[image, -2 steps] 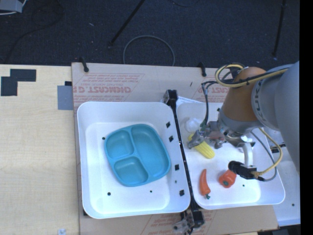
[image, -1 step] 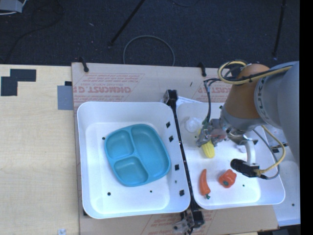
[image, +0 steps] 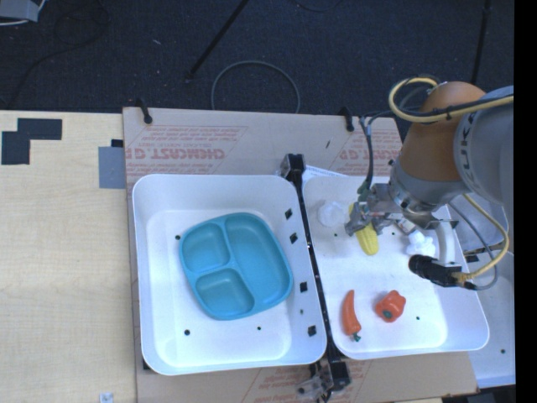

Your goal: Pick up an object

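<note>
Since the task names no particular object: any item in the right bin (image: 470, 334) can serve, and the arm hangs over that bin, where the loose items lie.
Arm: the grey arm (image: 482, 154) with its orange band reaches in from the right and bends down over the upper half of the right bin, so its wrist covers part of the floor there.
Gripper: the gripper (image: 367, 225) sits low at the corn, just at or above the bin floor.
Finger state: whether they are apart, together or clamped on the corn cannot be told, as dark metal parts overlap the cob's top end.
Corn: the yellow corn cob (image: 367, 241) lies right under the gripper, its lower end poking out toward the bin's middle; it looks like the chosen target, judging by the gripper's place.
Carrot: the orange carrot (image: 350, 312) lies lengthwise near the bin's lower left, well apart from the gripper.
Pepper: the red pepper (image: 390, 306) rests just beside the carrot, to its right.
White bits: pale items (image: 334, 215) sit near the corn, too washed out to name.
Left bin: the left bin (image: 159, 326) holds a blue divided tray (image: 235, 264), lying flat and tilted on the floor, away from the arm's work.
Progress: no lift is visible, since the corn seems to rest on the floor.
</note>
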`<act>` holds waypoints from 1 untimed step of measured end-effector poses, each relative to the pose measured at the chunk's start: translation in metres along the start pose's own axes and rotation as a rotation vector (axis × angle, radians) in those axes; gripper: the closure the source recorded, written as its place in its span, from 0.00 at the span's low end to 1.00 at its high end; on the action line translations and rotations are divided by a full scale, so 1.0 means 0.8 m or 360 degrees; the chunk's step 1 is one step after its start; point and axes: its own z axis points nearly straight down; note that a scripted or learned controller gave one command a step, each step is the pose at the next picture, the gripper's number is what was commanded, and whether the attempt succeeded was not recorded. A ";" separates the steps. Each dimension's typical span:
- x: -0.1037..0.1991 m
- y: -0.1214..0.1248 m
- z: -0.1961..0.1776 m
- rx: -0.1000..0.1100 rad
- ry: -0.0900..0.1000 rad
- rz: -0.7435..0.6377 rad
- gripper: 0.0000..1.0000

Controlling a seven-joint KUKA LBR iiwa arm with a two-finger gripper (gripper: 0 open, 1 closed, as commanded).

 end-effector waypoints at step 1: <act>-0.002 0.012 -0.074 -0.0002 -0.0001 0.0000 1.00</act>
